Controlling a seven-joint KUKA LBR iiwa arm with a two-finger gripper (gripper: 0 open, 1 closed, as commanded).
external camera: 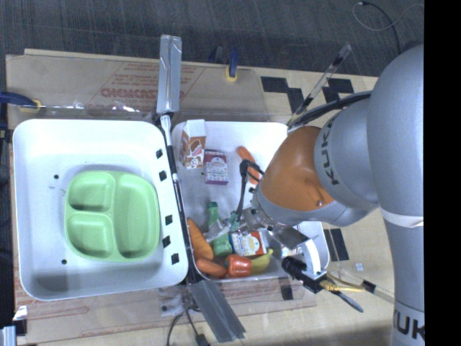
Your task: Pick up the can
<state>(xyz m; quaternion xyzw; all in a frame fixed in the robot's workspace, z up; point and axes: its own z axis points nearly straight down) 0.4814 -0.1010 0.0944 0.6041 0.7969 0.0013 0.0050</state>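
Can (pixel 248 243), white with a red label, lies among toy food at the near edge of the right bin (pixel 277 131), beside a red pepper (pixel 240 266), a banana (pixel 263 260) and a carrot (pixel 200 241); the gripper (pixel 253 225) sits directly over it, wrist low, so the step in hand looks like the descent or the grasp itself; whether the jaws are open, closed or gripping I cannot tell, since the arm hides them; next calls for a firm close on the can alone, then a straight lift clear of its neighbours; the green tray (pixel 112 215) lies in the left bin (pixel 29 193).
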